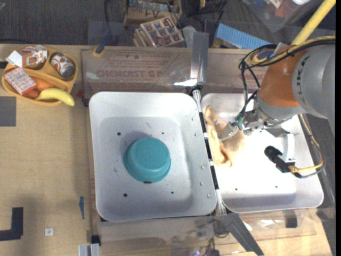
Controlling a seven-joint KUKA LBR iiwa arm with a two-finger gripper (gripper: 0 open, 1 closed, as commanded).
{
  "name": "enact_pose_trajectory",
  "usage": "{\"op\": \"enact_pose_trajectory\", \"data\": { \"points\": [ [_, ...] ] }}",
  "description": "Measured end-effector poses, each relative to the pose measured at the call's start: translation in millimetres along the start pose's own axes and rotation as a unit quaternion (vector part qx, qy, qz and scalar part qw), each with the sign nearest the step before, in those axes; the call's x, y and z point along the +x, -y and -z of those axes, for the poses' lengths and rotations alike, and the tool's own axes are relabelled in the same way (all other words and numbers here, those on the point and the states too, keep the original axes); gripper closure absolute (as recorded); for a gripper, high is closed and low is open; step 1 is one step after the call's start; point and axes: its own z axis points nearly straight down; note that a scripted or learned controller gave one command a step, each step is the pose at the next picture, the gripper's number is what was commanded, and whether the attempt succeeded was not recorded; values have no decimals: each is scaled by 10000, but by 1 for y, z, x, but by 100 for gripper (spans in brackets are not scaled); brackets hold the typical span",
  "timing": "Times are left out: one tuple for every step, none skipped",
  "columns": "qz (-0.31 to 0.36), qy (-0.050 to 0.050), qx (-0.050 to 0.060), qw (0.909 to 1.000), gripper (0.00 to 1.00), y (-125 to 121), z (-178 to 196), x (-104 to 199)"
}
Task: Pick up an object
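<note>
Just beside the jaws (238, 128), grip state unreadable: pale crumpled cloth-like object (221, 140), probably light, soft; pinch a raised fold.

A teal bowl (148, 159) sits upside down in the left bin (106, 111), while the arm's gripper (238, 126) hangs over a tan object (221, 143) in the right bin (277, 193).

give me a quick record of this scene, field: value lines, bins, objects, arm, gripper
left bin: holds a teal bowl, upside down, near the middle
right bin: holds a tan soft object along its left side
arm: reaches in from the right, over the right bin
gripper: low, at the tan object's right edge; grasp unclear
outside bins: yellow tray with a banana, far left
</note>
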Motion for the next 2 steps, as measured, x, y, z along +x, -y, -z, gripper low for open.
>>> {"op": "enact_pose_trajectory", "data": {
  "points": [
    [-6,-13,-4,10000,100,-1,8,0],
    [-683,-16,93,9976,100,-21,89,36]
  ]
}}
